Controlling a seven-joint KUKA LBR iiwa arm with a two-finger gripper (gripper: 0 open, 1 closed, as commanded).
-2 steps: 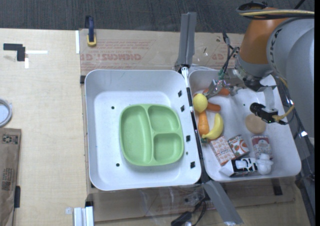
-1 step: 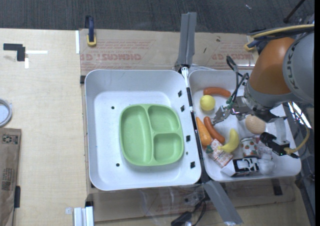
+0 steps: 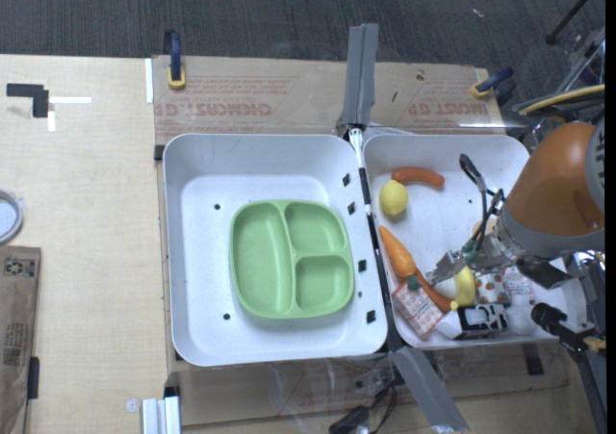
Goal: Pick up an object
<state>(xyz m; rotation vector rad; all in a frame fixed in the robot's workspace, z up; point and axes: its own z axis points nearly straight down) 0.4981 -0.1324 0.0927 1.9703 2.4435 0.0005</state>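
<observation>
Your pincer (image 3: 456, 268) is reaching down into the right bin (image 3: 500, 148), its fingers spread slightly, gripping nothing you can confirm. A small yellow piece (image 3: 466, 285) is lying just below it, a carrot (image 3: 397, 252) to its left, a lemon (image 3: 393, 197) farther up-left.

Two bins are being carried side by side on the bench (image 3: 77, 182). The left bin (image 3: 192, 259) is being occupied by a divided tray (image 3: 291, 258) lying at its middle. In the right bin (image 3: 438, 220), a lemon (image 3: 393, 197) is being kept near the dividing wall, with a sausage (image 3: 418, 175) just behind it to the right. A carrot (image 3: 397, 250) is being kept in front of the lemon, and a packet (image 3: 416, 307) is lying before the carrot. The hand (image 3: 462, 264) is being held low over the bin's front right part.
</observation>
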